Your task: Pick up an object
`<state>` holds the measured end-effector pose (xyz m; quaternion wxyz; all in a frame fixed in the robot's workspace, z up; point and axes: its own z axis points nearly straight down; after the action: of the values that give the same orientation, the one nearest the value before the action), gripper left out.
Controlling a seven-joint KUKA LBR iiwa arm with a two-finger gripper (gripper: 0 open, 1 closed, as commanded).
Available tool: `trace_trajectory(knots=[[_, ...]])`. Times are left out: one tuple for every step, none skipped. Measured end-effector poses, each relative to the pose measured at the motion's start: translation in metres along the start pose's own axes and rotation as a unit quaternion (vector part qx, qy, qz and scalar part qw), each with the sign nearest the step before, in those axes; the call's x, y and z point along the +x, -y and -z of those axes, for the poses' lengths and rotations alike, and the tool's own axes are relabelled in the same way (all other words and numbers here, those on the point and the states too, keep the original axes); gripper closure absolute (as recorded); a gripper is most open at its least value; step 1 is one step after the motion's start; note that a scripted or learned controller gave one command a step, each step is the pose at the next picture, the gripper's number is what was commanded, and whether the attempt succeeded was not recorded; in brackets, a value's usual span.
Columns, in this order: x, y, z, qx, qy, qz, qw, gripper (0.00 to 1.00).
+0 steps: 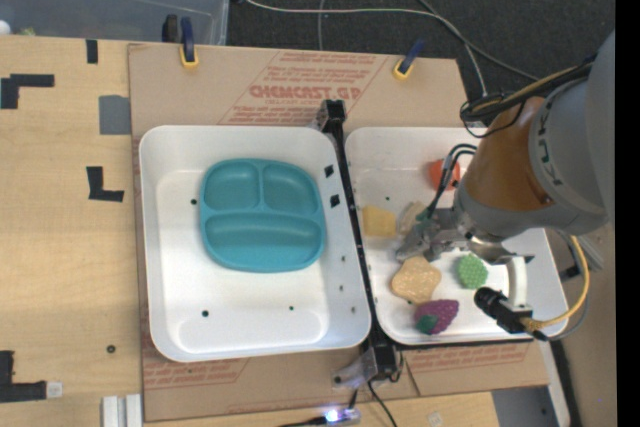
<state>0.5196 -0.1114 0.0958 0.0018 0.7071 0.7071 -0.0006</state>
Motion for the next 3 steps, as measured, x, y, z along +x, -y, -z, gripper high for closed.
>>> trace_trajectory(knots=[[-0.005,-0.006,0.06,-0.001,-0.001,0.001,1.0,1.0],[-0.01,-0.005,0.123,-0.001,-0.001,0.001,1.0,1.0],[-0.01,-0.006,0.153,0.0,-0.001,0.001,1.0,1.0]])
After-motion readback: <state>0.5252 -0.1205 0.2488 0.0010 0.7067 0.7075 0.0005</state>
